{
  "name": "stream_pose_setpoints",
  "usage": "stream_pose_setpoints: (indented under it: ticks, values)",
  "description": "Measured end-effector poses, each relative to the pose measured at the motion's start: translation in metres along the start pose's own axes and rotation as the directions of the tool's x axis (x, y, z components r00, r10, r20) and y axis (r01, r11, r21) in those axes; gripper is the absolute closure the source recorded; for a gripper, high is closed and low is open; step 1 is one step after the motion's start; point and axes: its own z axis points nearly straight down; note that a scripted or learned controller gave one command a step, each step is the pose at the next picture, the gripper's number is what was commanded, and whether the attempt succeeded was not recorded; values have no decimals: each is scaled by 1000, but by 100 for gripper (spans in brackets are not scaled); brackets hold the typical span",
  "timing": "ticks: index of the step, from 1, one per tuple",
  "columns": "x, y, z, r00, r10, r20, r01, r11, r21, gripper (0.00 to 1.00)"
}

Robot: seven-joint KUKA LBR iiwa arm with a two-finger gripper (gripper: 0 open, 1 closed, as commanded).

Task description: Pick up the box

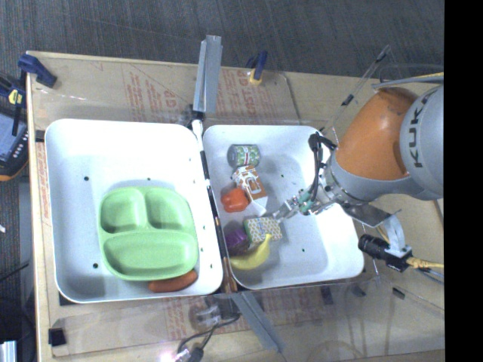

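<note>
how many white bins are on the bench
2: the shallow white bin on the left holds a green divided tray; the shallow white bin on the right holds small items.

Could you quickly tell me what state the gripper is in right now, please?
Gripper: at the box in the right bin; its state cannot be told.

— How's the light?
— Bright and even from above. The white bins (121, 138) nearly wash out; soft grey shadows lie under the green tray (149, 232) and along the bins' inner walls.
— Any glare?
— A small bright glint below the bins, at the bench's near edge.
— Sharpness?
— Middling. Small things inside the bins look grainy, and the floor beyond the bins is dim.
</note>
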Motion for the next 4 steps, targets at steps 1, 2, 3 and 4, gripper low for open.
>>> stream_pose_setpoints:
  ticks: [1,2,3,4]
  values:
    - [0,0,0,1000,0,0,0,1000,0,0]
    - [37,15,98,998,65,0,-65,998,-3,0]
    - [35,16,87,998,60,5,-60,998,-5,100]
    - [54,36,84,953,304,-1,-304,953,3,100]
